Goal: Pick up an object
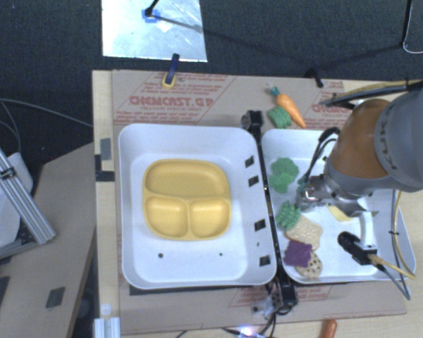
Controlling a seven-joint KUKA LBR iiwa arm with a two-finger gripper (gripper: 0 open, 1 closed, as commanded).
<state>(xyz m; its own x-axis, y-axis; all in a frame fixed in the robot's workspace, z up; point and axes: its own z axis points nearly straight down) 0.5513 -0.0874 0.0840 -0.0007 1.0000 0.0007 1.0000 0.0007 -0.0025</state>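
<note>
Cardboard-backed bench bears 2 bins; gripper [311, 192] sits low among crowded toys in the right bin [395, 270].

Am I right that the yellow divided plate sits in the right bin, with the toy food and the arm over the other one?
Not quite. The camera view shows the yellow divided plate in the left bin; the toy food and the arm are at the right bin.
</note>
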